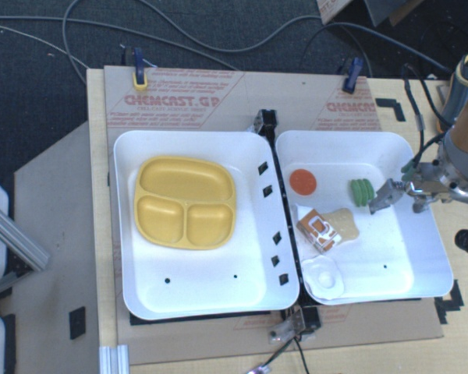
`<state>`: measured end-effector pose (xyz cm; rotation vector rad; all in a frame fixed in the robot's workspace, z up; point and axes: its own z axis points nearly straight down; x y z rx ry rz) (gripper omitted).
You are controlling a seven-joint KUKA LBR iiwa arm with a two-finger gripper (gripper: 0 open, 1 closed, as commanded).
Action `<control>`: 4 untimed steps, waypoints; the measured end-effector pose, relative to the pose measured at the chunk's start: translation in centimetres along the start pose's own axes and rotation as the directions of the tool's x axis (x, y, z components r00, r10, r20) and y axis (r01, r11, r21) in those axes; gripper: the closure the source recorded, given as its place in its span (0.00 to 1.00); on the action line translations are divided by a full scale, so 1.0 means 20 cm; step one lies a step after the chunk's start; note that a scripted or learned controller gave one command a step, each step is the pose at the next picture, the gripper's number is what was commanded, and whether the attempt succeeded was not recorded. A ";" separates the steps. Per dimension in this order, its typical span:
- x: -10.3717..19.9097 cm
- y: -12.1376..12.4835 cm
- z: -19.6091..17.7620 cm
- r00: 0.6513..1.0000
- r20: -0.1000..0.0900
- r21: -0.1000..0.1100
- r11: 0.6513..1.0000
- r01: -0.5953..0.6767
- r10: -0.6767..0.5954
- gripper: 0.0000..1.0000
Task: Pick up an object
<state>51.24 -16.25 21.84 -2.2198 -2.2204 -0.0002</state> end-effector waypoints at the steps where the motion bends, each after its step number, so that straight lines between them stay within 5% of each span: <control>1: 0.01 -0.05 0.24 1.000 -0.002 0.005 1.000 -0.001 0.001 0.00; 3: -0.04 -0.03 0.66 1.000 -0.002 0.000 1.000 -0.001 0.001 0.00; 4: -0.04 -0.02 0.60 1.000 -0.001 -0.007 1.000 -0.001 0.001 1.00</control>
